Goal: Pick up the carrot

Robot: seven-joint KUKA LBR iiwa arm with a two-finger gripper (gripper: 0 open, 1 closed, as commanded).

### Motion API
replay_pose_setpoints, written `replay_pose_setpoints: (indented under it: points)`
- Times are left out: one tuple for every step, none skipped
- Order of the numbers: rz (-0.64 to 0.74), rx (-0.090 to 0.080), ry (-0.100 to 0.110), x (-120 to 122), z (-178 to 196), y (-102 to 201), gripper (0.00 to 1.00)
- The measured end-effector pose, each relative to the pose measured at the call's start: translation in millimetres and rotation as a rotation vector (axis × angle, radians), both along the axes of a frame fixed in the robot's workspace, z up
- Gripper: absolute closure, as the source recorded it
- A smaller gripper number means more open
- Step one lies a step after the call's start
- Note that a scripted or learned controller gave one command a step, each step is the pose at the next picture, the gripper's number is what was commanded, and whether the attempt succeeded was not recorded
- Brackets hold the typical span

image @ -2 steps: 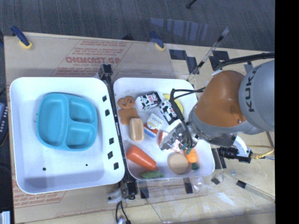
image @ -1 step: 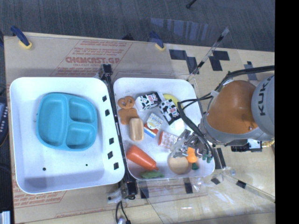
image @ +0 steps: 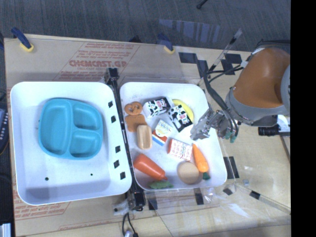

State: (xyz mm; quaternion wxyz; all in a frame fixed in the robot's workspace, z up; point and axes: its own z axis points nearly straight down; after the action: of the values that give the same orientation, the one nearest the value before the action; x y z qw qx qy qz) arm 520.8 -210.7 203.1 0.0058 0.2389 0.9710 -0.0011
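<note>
A small orange carrot [image: 199, 159] with a green stub at its near end lies by the right wall of the right bin [image: 213, 113]. A bigger orange-red carrot-like piece [image: 148, 166] lies at the bin's front left, with a green leaf [image: 159, 184] beside it. My gripper [image: 201, 129] hangs over the bin's right side, just beyond the small carrot's far tip and apart from it. Nothing shows in its grasp.
The right bin also holds a cookie [image: 132, 108], a bread piece [image: 143, 136], cow-patterned cartons [image: 157, 106], a banana [image: 183, 110], a red-white box [image: 179, 150] and a beige egg [image: 187, 172]. The left bin [image: 29, 181] holds a blue divided plate [image: 70, 128].
</note>
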Motion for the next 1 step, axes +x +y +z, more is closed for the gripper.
replay_pose_setpoints:
  points:
    - [-0.002,0.003,0.008,-2.4,-3.7,0.0,0.00]
